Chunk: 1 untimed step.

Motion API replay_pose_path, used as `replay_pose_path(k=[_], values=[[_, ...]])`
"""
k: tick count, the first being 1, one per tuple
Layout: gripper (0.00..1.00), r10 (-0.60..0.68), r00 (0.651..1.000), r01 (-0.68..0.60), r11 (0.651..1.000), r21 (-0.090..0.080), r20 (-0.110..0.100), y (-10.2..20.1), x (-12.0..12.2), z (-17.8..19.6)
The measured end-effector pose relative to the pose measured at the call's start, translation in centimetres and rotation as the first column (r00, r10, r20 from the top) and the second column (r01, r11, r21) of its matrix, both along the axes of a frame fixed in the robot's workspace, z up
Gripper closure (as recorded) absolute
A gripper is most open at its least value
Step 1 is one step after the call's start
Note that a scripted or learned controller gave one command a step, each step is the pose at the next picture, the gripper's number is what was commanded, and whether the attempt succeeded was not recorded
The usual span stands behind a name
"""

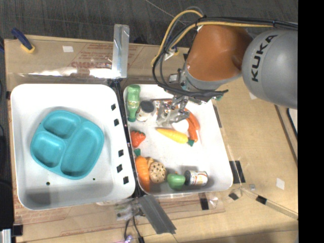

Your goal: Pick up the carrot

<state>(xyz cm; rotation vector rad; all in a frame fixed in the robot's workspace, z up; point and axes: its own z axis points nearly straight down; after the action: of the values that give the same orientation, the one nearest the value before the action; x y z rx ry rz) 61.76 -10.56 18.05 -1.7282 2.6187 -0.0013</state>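
Observation:
The carrot [194, 125] is orange with a green stub at its lower end and lies slanted in the right bin [217, 151], near the bin's upper right. My gripper [171, 112] hangs just to the carrot's left, low over the bin floor, under the arm's orange band [215, 52]. The wrist hides the carrot's upper tip. Nothing visibly sits in the gripper.
A yellow corn-like piece [171, 134] lies just below the gripper. A green bottle [132, 101] and a small dark-capped jar [145, 109] sit to its left. A red strawberry [137, 137], an orange pumpkin [142, 170], a cookie [157, 172], a green pepper [176, 180] and a small can [198, 177] fill the lower part. A teal divided plate [67, 144] lies in the left bin [30, 97].

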Motion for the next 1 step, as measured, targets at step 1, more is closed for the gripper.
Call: replay_pose_path(k=[1], values=[[1.00, 0.060, 0.998, -0.060, 0.998, -0.001, -0.001, -2.76, 1.55, 2.51]])
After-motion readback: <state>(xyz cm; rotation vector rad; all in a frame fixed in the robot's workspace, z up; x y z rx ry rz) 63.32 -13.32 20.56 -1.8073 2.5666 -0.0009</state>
